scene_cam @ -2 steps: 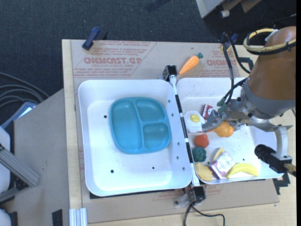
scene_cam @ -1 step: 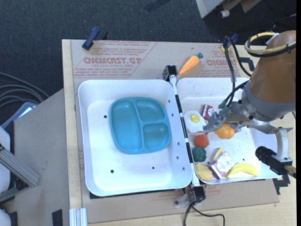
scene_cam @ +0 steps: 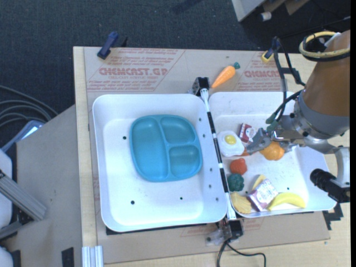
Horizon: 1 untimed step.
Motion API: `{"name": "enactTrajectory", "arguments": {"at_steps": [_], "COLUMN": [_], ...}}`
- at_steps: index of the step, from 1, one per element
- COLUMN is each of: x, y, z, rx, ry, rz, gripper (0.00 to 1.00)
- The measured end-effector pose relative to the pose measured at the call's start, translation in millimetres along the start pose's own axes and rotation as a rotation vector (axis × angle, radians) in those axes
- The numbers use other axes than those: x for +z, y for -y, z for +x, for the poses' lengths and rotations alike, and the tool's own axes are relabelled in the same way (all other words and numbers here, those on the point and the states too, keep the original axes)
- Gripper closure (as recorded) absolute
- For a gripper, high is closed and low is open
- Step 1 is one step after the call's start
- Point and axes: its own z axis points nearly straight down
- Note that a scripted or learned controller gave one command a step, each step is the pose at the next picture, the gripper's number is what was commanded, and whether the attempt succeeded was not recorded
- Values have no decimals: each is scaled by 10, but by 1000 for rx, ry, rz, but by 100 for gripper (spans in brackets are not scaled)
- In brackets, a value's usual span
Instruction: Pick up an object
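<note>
So the table [scene_cam: 167, 65] is the biggest thing here, brown board with red lettering, and it carries two white bins side by side. The left bin [scene_cam: 111, 204] sits well off to the left of the claw, with a blue divided plate [scene_cam: 166, 147] lying flat in the middle of it. The right bin [scene_cam: 317, 199] is where the arm [scene_cam: 328, 82] reaches in, and the claw [scene_cam: 261, 142] hangs low over its middle.

Honestly can't tell how the claw is set from this angle, it's just a grey blur of metal.

Right beside the claw on its right is an orange ball [scene_cam: 273, 151], looks like touching or nearly so. Just left of it sits a fried egg toy [scene_cam: 230, 143]. Below the claw: a red tomato [scene_cam: 238, 165], a green broccoli bit [scene_cam: 236, 181], then a banana [scene_cam: 287, 201] further down. A toy carrot [scene_cam: 223, 76] lies on the table above, outside both bins.
</note>
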Motion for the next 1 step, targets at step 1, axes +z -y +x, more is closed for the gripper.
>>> {"name": "enactTrajectory", "arguments": {"at_steps": [1], "x": [-73], "y": [-1], "z": [-344], "rx": [0], "ry": [1], "rz": [-1], "gripper": [100]}}
